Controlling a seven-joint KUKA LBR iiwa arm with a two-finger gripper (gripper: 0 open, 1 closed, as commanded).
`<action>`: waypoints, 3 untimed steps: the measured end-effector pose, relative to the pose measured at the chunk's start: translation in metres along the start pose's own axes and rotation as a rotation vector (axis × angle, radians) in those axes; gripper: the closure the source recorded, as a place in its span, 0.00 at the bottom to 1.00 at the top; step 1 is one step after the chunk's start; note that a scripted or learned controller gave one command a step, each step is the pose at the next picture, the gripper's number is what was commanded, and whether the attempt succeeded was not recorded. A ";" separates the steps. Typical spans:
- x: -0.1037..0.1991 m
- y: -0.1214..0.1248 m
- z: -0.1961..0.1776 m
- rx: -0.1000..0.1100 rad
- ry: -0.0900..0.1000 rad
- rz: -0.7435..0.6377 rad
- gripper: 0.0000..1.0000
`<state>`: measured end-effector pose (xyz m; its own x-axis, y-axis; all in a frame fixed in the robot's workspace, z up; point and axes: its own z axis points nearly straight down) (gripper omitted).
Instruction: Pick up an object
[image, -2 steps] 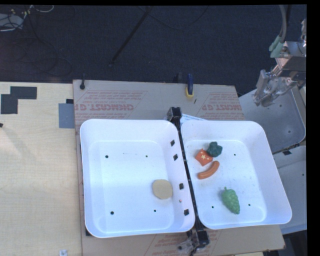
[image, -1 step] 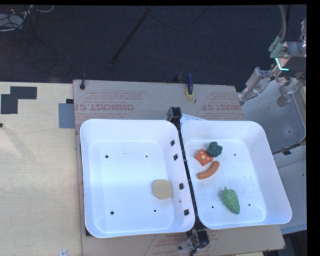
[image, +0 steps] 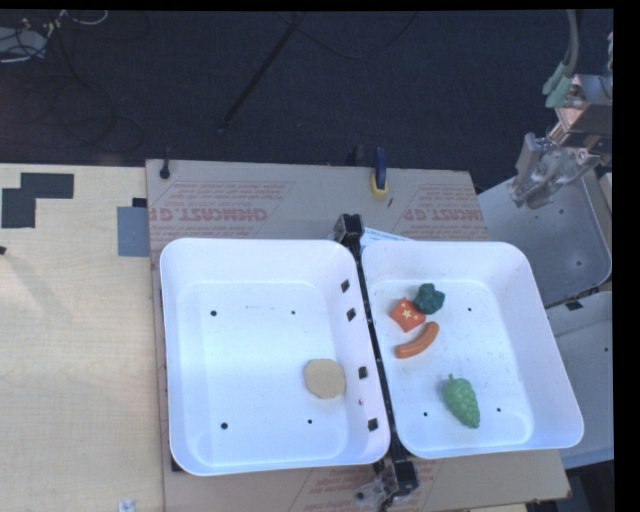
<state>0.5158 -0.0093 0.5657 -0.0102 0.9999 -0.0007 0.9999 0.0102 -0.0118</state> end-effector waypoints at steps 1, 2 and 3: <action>0.000 0.000 0.000 0.001 0.000 -0.001 0.00; 0.001 0.000 -0.009 0.004 0.000 -0.004 1.00; 0.002 0.000 -0.009 0.005 0.000 -0.005 0.00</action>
